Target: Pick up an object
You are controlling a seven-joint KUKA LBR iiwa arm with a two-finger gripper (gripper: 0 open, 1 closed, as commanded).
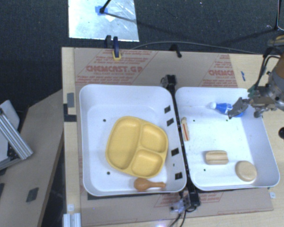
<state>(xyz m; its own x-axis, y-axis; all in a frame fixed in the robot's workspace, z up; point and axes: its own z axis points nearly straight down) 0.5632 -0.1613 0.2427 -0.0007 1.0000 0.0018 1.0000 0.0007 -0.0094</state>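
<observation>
In the right bin (265,145) a small blue and white tube (220,107) lies near the far wall. My gripper (238,109) reaches in from the right and sits right at the tube's blue end, low over the bin floor. I cannot see whether it touches the tube. A tan bread-like log (215,157) and a round beige biscuit (246,170) lie near the bin's front. A thin orange stick (184,129) rests along the bin's left wall.
The left bin (92,126) holds a yellow divided plate (137,144) and a brown drumstick-shaped piece (148,185) by its front wall. Black clips (175,151) line the divider between the bins. The arm's wrist (279,86) hangs over the right bin's far right corner.
</observation>
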